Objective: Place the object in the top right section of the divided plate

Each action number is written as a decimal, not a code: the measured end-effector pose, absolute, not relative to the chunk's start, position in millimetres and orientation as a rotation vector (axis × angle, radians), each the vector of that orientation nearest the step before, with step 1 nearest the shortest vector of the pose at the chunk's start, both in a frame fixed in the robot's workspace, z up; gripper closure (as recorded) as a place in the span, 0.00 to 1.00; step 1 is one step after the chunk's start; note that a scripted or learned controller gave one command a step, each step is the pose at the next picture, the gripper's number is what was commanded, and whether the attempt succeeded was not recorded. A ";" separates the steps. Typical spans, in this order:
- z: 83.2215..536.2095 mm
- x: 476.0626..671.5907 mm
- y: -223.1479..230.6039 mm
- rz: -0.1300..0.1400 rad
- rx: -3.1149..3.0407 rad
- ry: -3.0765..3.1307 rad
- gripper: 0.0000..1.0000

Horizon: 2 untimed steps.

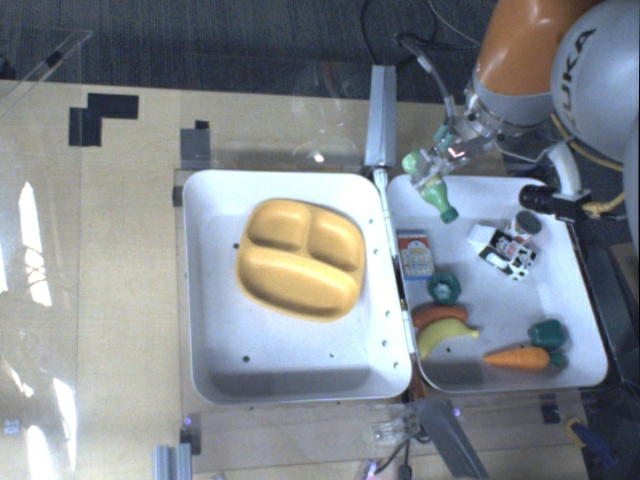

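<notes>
The yellow divided plate (300, 258) lies in the left white bin (215, 358); its top right section (335, 240) holds nothing. My gripper (438, 168) hangs over the top left corner of the right bin (585, 338), just right of the wall between the bins. A green bottle-shaped object (437, 196) sits between its fingers, tilted, with its lower end pointing down to the right. The gripper stands about a hand's width right of the plate.
The right bin holds a small printed box (415, 255), a teal ring (444, 288), a red and a yellow piece (443, 328), a carrot (518, 358), a dark green item (548, 333) and a black-and-white toy (505, 248). A metal post (380, 108) stands behind the bins.
</notes>
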<state>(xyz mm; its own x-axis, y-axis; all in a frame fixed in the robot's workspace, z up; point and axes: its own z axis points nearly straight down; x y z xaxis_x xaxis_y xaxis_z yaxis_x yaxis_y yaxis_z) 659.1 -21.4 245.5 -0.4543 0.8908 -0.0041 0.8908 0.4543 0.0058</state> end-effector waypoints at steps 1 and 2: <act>184.4 659.5 45.0 0.005 1.752 2.605 1.00; 189.3 671.5 17.1 0.013 1.774 2.581 1.00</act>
